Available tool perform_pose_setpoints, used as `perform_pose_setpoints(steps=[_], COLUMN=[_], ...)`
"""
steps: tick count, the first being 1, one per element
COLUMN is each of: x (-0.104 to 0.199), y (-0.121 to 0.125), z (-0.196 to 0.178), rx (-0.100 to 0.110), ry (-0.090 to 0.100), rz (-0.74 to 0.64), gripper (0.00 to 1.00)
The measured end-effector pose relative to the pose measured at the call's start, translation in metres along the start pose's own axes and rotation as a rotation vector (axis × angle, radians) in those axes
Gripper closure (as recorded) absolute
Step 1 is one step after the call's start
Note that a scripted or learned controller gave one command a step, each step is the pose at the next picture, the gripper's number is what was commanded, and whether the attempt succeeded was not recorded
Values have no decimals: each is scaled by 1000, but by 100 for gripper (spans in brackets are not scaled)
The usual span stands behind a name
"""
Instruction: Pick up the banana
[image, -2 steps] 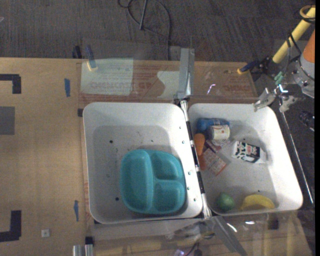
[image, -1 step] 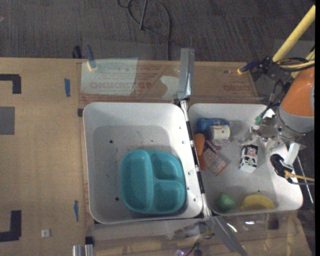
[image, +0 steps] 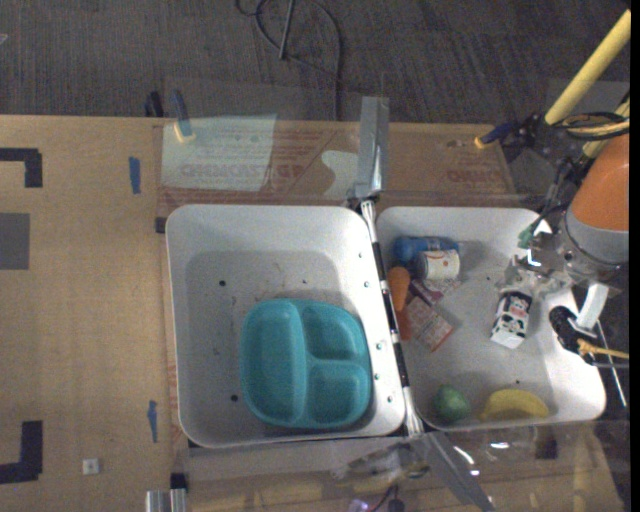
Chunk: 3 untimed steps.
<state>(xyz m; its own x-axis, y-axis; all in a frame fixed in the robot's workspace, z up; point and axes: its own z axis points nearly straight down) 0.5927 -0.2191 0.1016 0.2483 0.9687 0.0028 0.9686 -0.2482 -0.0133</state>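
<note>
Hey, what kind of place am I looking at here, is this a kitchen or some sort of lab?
Most likely a robotics lab, not a kitchen: two white bins on a plywood bench marked with tape, a robot arm, and toy-like items such as a banana.

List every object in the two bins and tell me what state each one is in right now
banana: lying flat, right bin's near edge
green fruit: resting left of banana
milk carton: lying tipped over
can: on its side
carrot: lying against left wall
teal divided plate: flat in left bin
gripper: above right bin, off banana
</note>
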Motion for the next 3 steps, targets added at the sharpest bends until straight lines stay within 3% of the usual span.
perform_pose_setpoints(steps=[1, 2, 3], x=[7, 6, -20], y=[0, -8, -65], z=[0, -231, -129], rx=[4, -10, -8], ry=[10, -6, -5], rz=[-6, -264, -507], gripper=[0, 0, 0])
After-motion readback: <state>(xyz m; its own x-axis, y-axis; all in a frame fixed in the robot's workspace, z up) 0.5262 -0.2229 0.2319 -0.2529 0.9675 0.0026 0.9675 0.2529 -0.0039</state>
